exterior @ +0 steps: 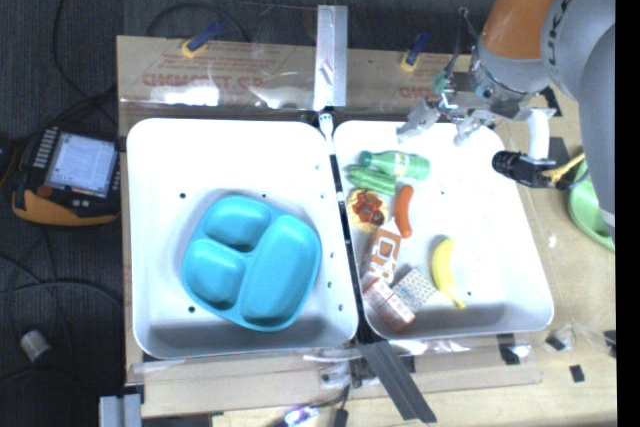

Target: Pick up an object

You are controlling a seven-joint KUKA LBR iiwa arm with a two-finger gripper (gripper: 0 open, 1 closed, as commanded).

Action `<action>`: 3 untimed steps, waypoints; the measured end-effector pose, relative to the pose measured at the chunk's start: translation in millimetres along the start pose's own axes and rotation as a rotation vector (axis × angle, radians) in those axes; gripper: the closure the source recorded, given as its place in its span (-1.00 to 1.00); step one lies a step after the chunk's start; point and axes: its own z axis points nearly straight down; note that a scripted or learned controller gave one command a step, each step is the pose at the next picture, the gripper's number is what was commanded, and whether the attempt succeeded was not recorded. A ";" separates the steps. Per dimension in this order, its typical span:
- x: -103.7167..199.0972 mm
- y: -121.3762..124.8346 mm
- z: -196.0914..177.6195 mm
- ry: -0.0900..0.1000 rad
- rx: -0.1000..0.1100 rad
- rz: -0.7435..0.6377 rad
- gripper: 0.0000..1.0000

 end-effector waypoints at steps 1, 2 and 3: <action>5.1 -64.0 93.6 -0.001 0.001 0.041 -1.00; -65.6 -129.4 119.7 -0.006 -0.012 0.043 -1.00; -33.4 -154.1 119.0 -0.011 -0.020 -0.075 -1.00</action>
